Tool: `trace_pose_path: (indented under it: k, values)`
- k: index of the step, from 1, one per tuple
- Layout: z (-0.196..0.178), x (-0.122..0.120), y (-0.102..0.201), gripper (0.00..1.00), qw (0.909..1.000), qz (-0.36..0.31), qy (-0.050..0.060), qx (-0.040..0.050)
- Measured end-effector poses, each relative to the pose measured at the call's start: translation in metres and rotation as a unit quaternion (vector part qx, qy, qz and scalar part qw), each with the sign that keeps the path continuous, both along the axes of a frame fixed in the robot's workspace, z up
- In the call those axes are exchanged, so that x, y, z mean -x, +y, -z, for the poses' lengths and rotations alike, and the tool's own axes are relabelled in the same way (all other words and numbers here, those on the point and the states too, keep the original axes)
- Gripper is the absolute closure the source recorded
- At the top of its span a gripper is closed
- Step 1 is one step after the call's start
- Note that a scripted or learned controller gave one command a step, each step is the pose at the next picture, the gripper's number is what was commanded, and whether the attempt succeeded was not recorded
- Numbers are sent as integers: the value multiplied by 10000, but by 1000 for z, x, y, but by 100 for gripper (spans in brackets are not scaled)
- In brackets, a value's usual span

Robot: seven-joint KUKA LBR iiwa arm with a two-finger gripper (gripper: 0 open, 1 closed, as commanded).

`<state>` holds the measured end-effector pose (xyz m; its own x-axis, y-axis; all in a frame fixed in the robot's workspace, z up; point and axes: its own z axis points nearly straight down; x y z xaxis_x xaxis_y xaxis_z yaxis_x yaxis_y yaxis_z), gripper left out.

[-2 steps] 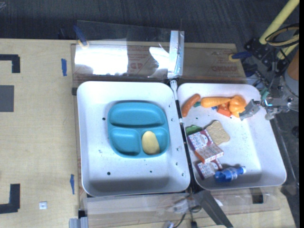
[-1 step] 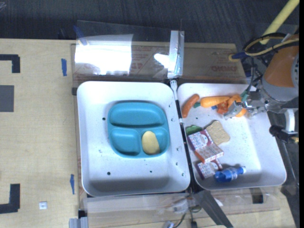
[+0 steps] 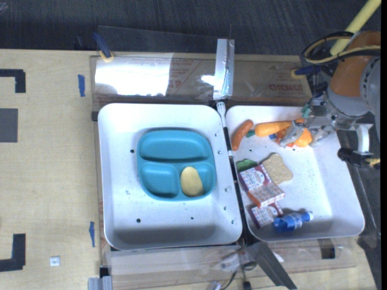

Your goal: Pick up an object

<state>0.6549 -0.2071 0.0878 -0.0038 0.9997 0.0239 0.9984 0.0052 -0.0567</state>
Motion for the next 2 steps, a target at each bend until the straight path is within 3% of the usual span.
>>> trace_pose_path:
  k: [1,2]
  values:
    - [-5,0,1,100,10000,-10,27,-1]
    - [-15,-3,-4,100,9998,176,-77,78]
